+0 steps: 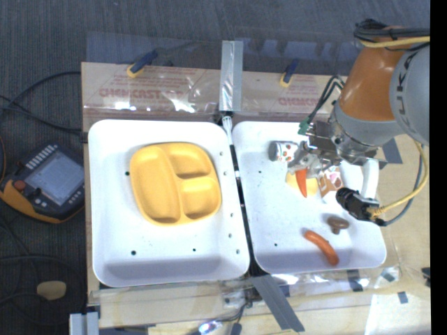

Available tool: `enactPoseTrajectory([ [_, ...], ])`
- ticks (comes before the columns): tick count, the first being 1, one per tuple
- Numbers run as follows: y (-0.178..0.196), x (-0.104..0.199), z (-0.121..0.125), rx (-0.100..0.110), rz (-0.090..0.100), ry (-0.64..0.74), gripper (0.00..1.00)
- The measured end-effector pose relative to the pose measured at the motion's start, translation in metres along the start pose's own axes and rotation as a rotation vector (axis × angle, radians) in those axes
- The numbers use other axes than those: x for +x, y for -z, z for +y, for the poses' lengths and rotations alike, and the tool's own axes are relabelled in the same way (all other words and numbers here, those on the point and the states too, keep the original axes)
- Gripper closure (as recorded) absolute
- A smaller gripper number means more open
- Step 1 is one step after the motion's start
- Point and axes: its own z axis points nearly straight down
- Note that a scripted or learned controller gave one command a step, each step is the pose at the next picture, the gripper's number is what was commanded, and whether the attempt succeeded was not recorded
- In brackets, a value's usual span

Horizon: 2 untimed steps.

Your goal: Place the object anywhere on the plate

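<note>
Right now I have the grey arm's gripper [314,160] low over the right-hand shallow white bin [279,257], hanging just above a cluster of small toy foods: an orange carrot-shaped piece [302,183], a small grey-and-red can lying on its side [282,151] and a pale speckled piece [330,180]; I judge the carrot the likeliest target, though I cannot tell whether the fingers are open or closed, or on anything. The yellow compartmented plastic plate [174,182] lies in the left-hand white bin [112,257], well apart, so any carry must cross the divider between bins. A reddish sausage-shaped toy [321,246] and a small brown lump [339,223] lie nearer the front of the right bin, clear of the gripper.
</note>
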Motion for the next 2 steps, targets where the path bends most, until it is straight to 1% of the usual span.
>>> enactPoseTrajectory([
  [1,-0.0134,0.0662,0.0711,0.0,0.0,0.013,1.0],
  [2,-0.0131,0.066,0.0713,-0.001,-0.001,0.012,0.0],
])
